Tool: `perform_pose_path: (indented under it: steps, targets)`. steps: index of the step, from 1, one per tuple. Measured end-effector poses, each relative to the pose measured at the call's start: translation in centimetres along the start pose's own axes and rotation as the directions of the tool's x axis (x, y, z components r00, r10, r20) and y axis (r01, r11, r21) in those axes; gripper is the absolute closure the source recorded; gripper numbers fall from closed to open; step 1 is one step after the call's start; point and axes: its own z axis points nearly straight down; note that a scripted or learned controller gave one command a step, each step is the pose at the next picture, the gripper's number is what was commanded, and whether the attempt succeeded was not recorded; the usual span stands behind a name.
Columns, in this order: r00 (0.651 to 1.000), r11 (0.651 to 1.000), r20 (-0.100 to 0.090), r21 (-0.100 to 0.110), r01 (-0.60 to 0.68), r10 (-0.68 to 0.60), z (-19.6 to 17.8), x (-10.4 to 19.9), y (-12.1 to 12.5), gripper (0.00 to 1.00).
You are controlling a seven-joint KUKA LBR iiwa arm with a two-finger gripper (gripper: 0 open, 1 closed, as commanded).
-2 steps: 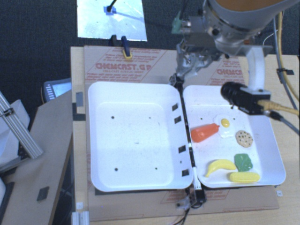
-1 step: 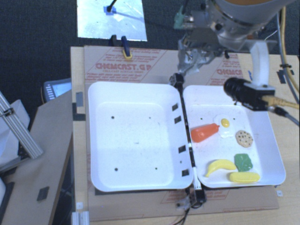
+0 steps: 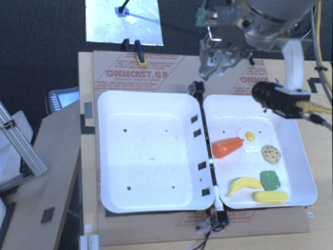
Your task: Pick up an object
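Nearest the lens: yellow corn cob (image 3: 271, 196) at the front edge of the right bin (image 3: 304, 163), touching or just beside a green pepper-like piece (image 3: 270, 179), with a banana (image 3: 244, 185) to their left. Further back in that bin: cookie (image 3: 270, 153), fried egg (image 3: 248, 138), and an orange carrot (image 3: 227, 147) lying tilted near the divider between the bins. All six candidates are loose and flat on the floor, mostly apart from each other, so most should be reachable from above.

Left bin (image 3: 112, 108) offers nothing to grab; target has to come from the right one.

Gripper (image 3: 214, 66) hangs high above the back rim, over the cardboard sheet (image 3: 156, 72), well apart from every item. Holds nothing. Can't tell whether the fingers are spread or closed; blurred and seen end-on.

Judgement: approach not started, descent still to come. Carrot looks the easiest: isolated, elongated. Corn and pepper crowd each other and the wall, so a miss is likelier there.
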Motion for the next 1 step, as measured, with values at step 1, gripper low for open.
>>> perform_pose_path:
  steps: [1]
  targets:
    - [1.000, 1.000, -0.001, -0.002, 0.001, -0.001, -1.13, -0.04, 0.04, 1.00]
